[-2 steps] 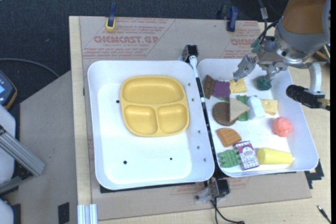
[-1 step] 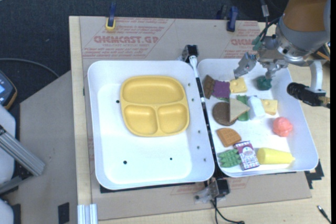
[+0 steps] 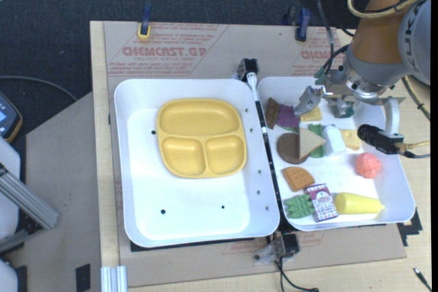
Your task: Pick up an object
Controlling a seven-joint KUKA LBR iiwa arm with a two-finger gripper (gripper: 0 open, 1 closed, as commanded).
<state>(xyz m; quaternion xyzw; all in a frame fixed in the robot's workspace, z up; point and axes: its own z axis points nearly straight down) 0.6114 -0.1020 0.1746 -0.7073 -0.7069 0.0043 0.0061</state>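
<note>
My jaws (image 3: 321, 100) hang low over the far end of the right shallow white plastic bin (image 3: 404, 198), above the heaped small toy food pieces (image 3: 311, 140); I cannot tell their state. A yellow three-compartment tray (image 3: 202, 137) lies in the left white bin (image 3: 137, 167).

Yellow divided tray (image 3: 202, 136), white bins (image 3: 137, 167), pink ball (image 3: 369, 165), green leaf toy (image 3: 297, 206), orange-banded grey arm (image 3: 387, 17)

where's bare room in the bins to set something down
Bare floor fills the left bin in front of the yellow tray, down to its near rim. The right bin is crowded with toy food; one small patch lies between the pink ball and the cookie.
</note>
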